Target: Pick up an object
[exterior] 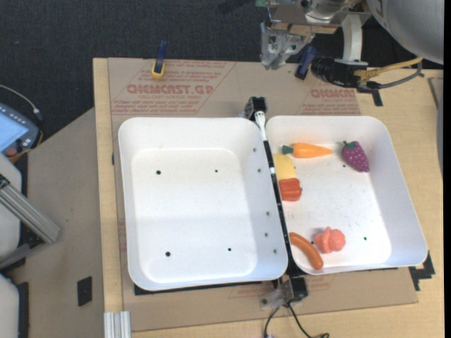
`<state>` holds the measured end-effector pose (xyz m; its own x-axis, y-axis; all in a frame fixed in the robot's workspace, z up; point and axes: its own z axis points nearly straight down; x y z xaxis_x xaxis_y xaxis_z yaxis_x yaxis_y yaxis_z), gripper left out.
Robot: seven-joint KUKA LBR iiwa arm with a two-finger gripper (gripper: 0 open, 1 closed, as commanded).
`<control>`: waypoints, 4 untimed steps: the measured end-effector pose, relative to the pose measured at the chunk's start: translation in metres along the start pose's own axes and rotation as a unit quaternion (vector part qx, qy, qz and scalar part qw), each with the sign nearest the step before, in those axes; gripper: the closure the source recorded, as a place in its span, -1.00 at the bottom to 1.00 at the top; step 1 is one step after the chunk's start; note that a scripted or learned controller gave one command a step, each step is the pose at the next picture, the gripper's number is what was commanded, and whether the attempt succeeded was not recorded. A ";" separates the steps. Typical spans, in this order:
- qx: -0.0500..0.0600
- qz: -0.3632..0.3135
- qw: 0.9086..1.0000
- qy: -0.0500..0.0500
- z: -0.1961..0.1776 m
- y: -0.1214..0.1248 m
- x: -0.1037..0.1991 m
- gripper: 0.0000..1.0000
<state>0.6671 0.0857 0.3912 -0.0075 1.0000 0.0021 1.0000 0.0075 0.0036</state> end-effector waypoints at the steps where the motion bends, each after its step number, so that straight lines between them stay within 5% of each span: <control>1: 0.000 0.001 1.000 0.000 0.001 0.000 0.056 1.00; 2: 0.001 0.000 1.000 0.000 0.009 -0.001 0.118 1.00; 3: -0.001 0.002 1.000 0.000 -0.003 0.000 0.140 1.00; 4: -0.004 0.003 1.000 0.001 -0.089 0.001 0.139 1.00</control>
<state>0.6663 0.2250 0.4805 -0.0024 1.0000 0.0035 0.9999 0.0023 0.0117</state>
